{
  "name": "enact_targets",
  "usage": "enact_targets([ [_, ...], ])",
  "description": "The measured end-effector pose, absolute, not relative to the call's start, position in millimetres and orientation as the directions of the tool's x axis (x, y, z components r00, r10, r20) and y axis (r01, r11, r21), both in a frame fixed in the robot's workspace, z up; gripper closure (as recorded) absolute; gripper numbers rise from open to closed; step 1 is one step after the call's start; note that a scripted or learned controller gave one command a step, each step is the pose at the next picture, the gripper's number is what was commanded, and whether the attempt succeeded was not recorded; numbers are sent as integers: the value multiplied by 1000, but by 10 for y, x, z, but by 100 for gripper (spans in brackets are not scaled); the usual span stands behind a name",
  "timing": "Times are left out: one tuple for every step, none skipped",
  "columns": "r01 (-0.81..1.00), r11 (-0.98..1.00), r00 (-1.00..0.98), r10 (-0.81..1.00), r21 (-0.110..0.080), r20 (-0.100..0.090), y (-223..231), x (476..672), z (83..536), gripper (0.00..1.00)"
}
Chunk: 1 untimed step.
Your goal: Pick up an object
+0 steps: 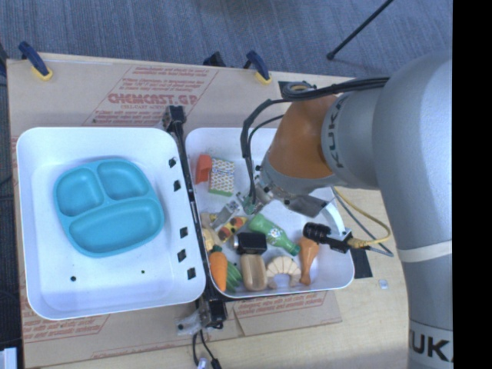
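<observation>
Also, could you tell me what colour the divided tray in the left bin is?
The divided tray is light blue, seen clearly in the camera view against the white left bin.

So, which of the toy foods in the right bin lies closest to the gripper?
The green bottle-shaped toy. It lies just below the gripper, while the carrot, the chicken leg and the orange block sit farther away.
</observation>
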<state>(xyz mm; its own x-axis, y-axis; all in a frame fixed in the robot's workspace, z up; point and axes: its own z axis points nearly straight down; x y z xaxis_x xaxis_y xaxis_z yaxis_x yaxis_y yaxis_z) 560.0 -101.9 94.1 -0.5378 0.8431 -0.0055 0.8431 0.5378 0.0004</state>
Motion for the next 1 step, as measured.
enact_targets([
  [795, 606, -606, 795, -1, -1, -1027, 6573, 931, 0],
])
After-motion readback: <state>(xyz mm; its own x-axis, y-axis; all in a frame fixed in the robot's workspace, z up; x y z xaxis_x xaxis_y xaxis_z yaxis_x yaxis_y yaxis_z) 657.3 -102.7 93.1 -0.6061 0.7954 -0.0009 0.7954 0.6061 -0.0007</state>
